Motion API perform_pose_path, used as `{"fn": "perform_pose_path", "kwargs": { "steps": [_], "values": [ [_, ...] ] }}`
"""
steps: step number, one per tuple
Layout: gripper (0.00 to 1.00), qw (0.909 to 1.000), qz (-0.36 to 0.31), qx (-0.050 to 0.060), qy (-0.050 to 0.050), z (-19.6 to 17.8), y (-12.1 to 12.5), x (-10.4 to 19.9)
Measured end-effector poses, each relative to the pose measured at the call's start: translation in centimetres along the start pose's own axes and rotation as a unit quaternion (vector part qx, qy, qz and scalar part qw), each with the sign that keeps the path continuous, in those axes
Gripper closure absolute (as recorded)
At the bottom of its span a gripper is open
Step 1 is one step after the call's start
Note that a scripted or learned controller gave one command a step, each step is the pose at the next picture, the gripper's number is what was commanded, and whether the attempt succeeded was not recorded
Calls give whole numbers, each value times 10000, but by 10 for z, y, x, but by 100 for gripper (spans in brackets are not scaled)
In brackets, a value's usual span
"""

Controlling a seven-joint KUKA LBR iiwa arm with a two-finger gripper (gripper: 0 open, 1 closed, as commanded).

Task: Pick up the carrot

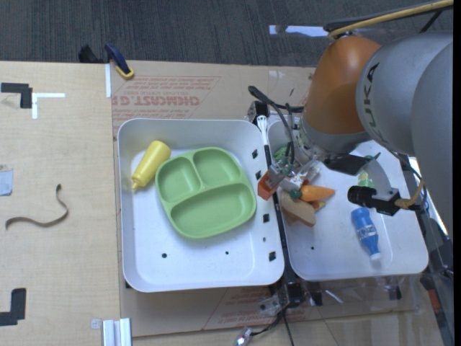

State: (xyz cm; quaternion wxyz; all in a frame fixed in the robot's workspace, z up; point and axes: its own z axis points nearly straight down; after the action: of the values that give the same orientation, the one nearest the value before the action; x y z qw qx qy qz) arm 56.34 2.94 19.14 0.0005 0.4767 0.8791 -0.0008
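Bench: cardboard-lined, bearing two white bins. Left bin (144,265): green divided plate (205,193), yellow mustard bottle (149,162). Right bin (346,262): carrot (317,192) near its left wall, on a wooden block (297,207); blue bottle (365,231). Gripper (292,179): low, beside the carrot; grip state cannot be told. Status: carrot apparently not lifted; grasp and lift remain.

Grey arm (414,92), orange band, black lettering.
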Motion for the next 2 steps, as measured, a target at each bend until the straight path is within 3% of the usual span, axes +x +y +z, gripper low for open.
{"fn": "perform_pose_path", "kwargs": {
  "steps": [1,2],
  "values": [
    [100,9882,-1530,-5,-7,0,-48,-91],
    [0,9882,-1533,-5,-6,0,-47,-91]
  ]
}}
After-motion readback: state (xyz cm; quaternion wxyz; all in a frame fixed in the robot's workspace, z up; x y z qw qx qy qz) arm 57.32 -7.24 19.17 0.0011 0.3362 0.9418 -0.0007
